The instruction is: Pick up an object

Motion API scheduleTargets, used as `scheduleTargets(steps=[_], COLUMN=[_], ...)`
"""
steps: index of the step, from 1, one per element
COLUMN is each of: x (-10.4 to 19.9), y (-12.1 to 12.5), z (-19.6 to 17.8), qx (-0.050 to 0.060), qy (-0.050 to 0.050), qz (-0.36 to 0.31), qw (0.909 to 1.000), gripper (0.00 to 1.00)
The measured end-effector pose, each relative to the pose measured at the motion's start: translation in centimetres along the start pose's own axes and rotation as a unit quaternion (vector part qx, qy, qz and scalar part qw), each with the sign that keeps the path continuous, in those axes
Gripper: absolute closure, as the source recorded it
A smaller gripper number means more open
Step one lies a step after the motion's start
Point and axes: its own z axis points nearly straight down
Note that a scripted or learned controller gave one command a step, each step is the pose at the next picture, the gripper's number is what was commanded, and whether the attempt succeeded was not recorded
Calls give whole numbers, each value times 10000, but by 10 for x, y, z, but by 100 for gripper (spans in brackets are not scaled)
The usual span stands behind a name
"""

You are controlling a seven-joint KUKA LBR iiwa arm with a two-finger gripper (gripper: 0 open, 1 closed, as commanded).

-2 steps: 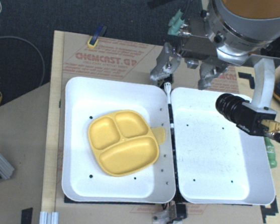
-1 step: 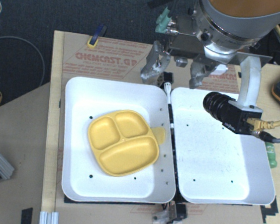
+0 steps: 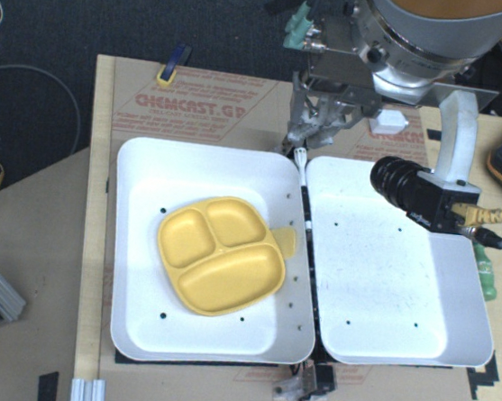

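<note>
From the camera view, a yellow tray [image 3: 220, 255] with three compartments lies flat in the left bin [image 3: 134, 226], a little toward that bin's right side, with a small tab at its right edge. The right bin [image 3: 387, 275] sits just beside it, the two rims touching along the middle. The arm [image 3: 427, 26] reaches in from the top right, and the claw [image 3: 310, 125] hangs at the far end of the seam between the bins, well apart from the tray. It grips nothing; whether it is wide or narrow I cannot tell. The pick looks to be at its start, with the approach not yet made. Next, the claw would need to travel toward the tray, then come down over a rim or a divider, since the flat plastic offers little else to pinch.
</note>
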Motion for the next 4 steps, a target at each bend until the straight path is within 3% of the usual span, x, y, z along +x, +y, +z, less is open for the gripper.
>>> scheduleTargets(steps=[1, 2, 3, 4], x=[47, -15, 38, -24], y=[-1, -1, -1, -1], z=[11, 10, 11, 10], qx=[48, 48, 29, 47], qy=[-13, -19, -5, -20], qz=[-10, 52, -12, 50], qw=[10000, 10000, 10000, 10000], gripper=[100, 100, 100, 100])
